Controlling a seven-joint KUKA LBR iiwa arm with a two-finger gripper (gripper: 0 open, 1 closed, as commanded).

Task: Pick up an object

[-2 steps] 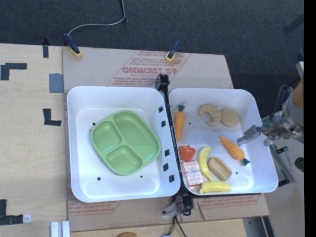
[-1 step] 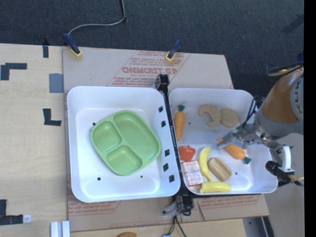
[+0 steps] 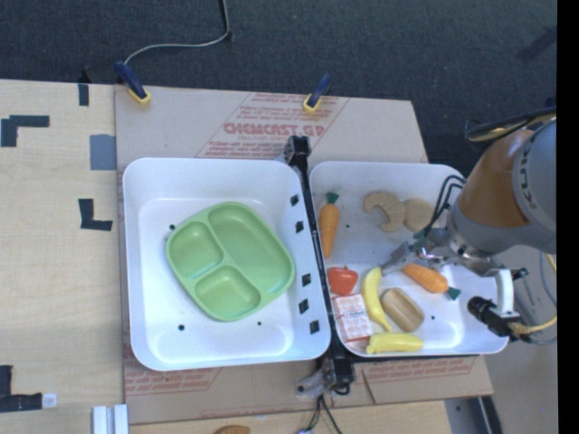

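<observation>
The right bin (image 3: 362, 177) holds several toy foods. Among them are a carrot (image 3: 327, 225) along the divider, a red tomato (image 3: 342, 280), a yellow banana (image 3: 373, 297) and a brown bread roll (image 3: 403, 310). A second orange carrot (image 3: 427, 278) lies right of the middle. My gripper (image 3: 404, 257) reaches in from the right and sits low over the bin, just above and left of that second carrot. Nothing is visibly lifted off the bin floor.
A croissant (image 3: 386, 208) and a round biscuit (image 3: 419, 213) lie at the back of the right bin. A red-and-white packet (image 3: 351, 318) and another yellow piece (image 3: 394, 342) lie at its front. A green divided plate (image 3: 231, 260) lies in the left bin (image 3: 145, 242).
</observation>
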